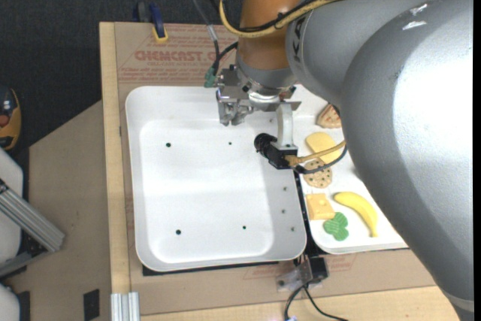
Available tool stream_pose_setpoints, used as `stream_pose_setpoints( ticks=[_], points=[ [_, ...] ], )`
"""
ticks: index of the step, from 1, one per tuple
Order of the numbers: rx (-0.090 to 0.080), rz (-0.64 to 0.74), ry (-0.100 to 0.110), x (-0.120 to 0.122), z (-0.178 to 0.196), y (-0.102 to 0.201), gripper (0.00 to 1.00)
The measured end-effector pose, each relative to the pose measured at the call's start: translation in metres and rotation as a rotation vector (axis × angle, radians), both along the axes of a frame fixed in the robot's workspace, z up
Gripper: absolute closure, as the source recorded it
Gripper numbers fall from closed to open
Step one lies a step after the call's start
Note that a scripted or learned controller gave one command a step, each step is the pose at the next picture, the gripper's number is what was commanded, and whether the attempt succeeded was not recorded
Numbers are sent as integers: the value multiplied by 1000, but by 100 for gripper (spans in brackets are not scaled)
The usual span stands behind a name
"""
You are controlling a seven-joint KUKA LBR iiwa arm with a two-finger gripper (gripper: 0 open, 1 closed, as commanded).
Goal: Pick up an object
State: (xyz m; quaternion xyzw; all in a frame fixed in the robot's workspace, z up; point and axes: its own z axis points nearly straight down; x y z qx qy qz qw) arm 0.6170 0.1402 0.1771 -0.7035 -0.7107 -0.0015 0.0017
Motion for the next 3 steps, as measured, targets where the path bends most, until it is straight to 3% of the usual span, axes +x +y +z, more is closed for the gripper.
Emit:
stream_pose_setpoints(
  ticks=[1, 3],
  points=[
    [-1, -1, 0, 3, -39, 90, 100],
    [-2, -8, -5, 5, -15, 85, 100]
  ],
)
